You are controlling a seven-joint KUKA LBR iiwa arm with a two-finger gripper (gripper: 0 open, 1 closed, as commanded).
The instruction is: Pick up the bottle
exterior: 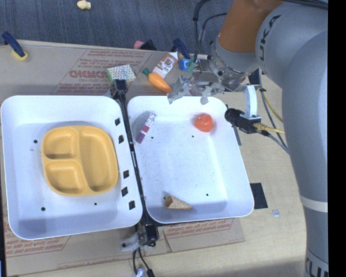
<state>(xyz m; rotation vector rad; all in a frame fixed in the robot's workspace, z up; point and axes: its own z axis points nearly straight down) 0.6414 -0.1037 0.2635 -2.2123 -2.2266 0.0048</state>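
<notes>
Grey metal with an orange band, my arm (288, 68) comes in from three o'clock and fills that side of the bench. Under it lies brown cardboard (86, 68) printed in red, bearing two white bins. The left bin (17, 154) holds a yellow divided plate (79, 160), sitting a little toward nine o'clock of its middle. The right bin (236, 178) carries three small things: a red-orange round piece (203, 122) toward two o'clock, a small purple-and-white packet (145, 126) toward ten o'clock near the dividing wall, and a tan wedge (176, 202) at six o'clock near the front wall.

My claw (188, 94) hangs over the twelve o'clock rim of the right bin, its fingers spread apart with nothing between them. The bottle (161, 68), white-labelled with an orange tip, lies on its side on the cardboard outside the bins, just beyond that rim, at about ten o'clock from my claw and near it. A small patterned packet (120, 73) rests at nine o'clock from the bottle.
</notes>
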